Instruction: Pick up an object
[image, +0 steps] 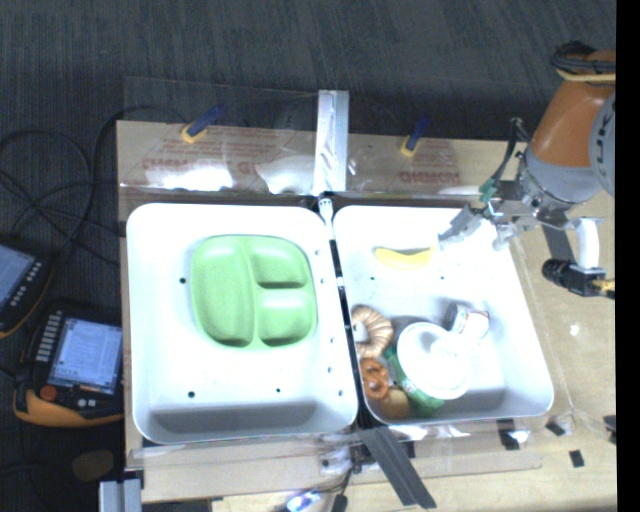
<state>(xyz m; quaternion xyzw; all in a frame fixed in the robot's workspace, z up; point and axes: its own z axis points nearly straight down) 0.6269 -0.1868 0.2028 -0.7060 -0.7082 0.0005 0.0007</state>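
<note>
Banana (402, 257) nr far wall, room around.

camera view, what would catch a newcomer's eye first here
The green divided tray lies alone in the left bin. In the right bin, a white cup sits among clutter at the near end, with a yellow banana at the far end, close to the tool.

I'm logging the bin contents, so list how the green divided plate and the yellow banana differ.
The green divided plate lies in the left bin; the yellow banana lies in the right bin. The plate is much larger, broad and rounded-square with compartments; the banana is small, thin and elongated. The plate lies alone in its bin; the banana shares its bin with other items nearer the front. Both lie flat.
</note>
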